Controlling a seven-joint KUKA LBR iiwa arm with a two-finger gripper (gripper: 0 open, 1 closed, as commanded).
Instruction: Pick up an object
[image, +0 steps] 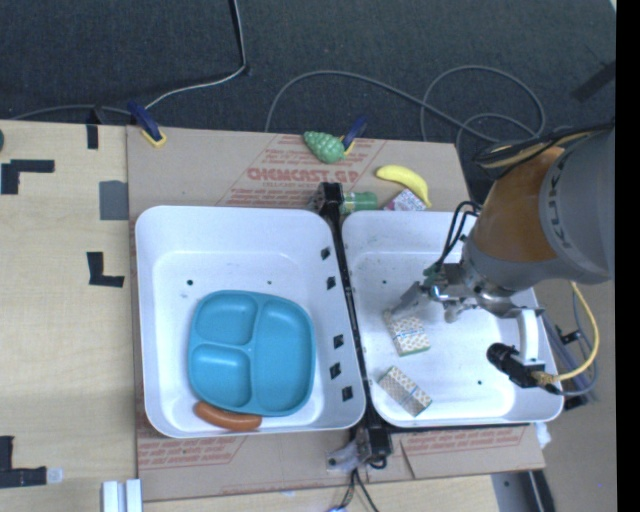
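Camera view, jaws (432, 297) over right bin (480, 400), fingers hard to make out

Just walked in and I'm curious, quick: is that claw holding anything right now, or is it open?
Claw: open, holding nothing; it hangs in the right bin, just above the small patterned box.

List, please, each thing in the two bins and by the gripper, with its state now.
Blue divided plate: lying flat in the left bin.
Orange sausage: lying by the plate's near edge.
Upper patterned block: lying in the right bin, just below the gripper.
Lower patterned block: lying free.
Gripper: low over the right bin, holding nothing visible.
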